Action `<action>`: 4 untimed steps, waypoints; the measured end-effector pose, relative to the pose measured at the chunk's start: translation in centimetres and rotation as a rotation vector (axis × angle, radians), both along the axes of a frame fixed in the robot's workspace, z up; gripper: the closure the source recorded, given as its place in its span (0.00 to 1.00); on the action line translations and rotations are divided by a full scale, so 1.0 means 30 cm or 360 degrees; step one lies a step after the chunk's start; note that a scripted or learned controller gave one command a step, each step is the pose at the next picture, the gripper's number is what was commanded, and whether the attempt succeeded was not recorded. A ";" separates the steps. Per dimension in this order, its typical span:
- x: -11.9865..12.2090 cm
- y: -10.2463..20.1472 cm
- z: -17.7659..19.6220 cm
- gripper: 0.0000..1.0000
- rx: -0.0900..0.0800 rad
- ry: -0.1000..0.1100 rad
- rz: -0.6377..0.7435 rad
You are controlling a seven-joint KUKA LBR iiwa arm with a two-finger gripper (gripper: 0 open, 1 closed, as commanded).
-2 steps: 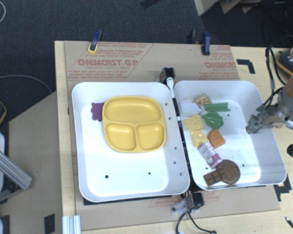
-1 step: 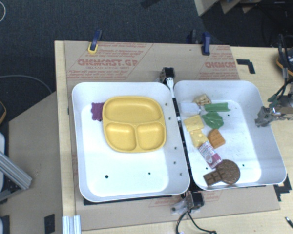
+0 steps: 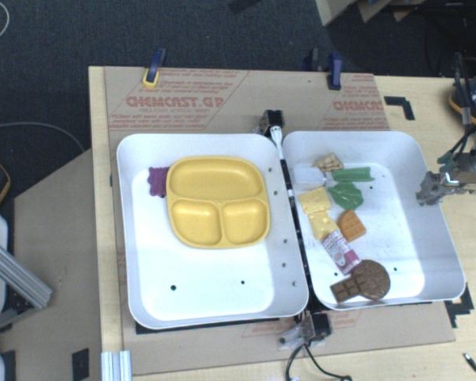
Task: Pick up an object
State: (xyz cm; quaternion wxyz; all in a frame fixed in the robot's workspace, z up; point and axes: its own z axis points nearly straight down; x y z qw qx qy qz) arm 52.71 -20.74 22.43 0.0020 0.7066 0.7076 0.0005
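Broadly, I see a dark carpeted floor [image 3: 79, 22] around a tan bench top [image 3: 222, 94] printed with red lettering and held by clamps along its far edge. Two shallow white plastic bins sit on it, touching along their inner rims. The left bin [image 3: 206, 292] holds a glossy yellow three-compartment tray [image 3: 218, 201], with a small purple piece [image 3: 156, 181] tucked against the tray's left edge. The right bin [image 3: 412, 244] holds a loose cluster toward its left side: a pale yellow wedge-like block [image 3: 317, 209], a green bean-shaped toy [image 3: 351, 185], an orange cracker-like square [image 3: 351, 226], a pink-and-white wrapped packet [image 3: 339, 251], and a brown waffle-textured round [image 3: 365, 282] nearest the front. The gripper [image 3: 436, 187] sits at the right bin's right rim, well apart from that cluster, with nothing between its fingers; how they are set I cannot tell.
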 end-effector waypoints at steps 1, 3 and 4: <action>-0.001 0.186 0.020 1.00 0.0005 0.0007 -0.0003; 0.001 0.473 0.028 1.00 0.0005 0.0009 -0.0003; -0.005 0.644 -0.021 1.00 0.0005 0.0010 0.0000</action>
